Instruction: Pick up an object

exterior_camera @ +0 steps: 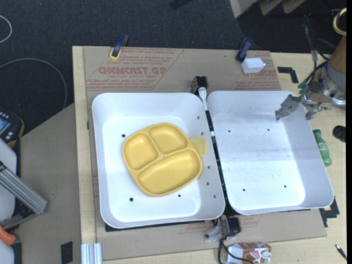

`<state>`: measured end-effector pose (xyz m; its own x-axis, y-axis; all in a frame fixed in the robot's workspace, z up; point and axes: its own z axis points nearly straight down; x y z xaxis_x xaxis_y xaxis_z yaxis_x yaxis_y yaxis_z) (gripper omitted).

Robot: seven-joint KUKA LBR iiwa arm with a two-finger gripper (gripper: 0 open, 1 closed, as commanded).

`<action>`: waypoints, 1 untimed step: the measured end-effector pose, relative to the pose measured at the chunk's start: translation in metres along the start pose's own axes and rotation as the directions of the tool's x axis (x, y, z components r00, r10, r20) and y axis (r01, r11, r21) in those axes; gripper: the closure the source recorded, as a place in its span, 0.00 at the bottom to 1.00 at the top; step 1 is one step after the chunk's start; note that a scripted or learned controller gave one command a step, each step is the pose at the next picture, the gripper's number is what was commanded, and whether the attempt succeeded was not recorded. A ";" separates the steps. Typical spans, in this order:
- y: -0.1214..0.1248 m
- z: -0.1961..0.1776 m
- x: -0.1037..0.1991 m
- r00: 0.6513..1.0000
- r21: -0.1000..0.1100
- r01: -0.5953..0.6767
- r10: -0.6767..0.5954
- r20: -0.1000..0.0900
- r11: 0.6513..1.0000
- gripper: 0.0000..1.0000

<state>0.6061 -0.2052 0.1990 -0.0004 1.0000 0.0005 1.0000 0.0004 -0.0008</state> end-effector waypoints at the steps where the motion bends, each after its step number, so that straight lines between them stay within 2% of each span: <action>1: -0.092 -0.165 0.065 1.000 -0.017 0.006 -0.005 0.001 1.000 0.00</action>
<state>0.5144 -0.1405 0.3637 -0.0059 1.0000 -0.0008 0.9998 0.0059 0.0164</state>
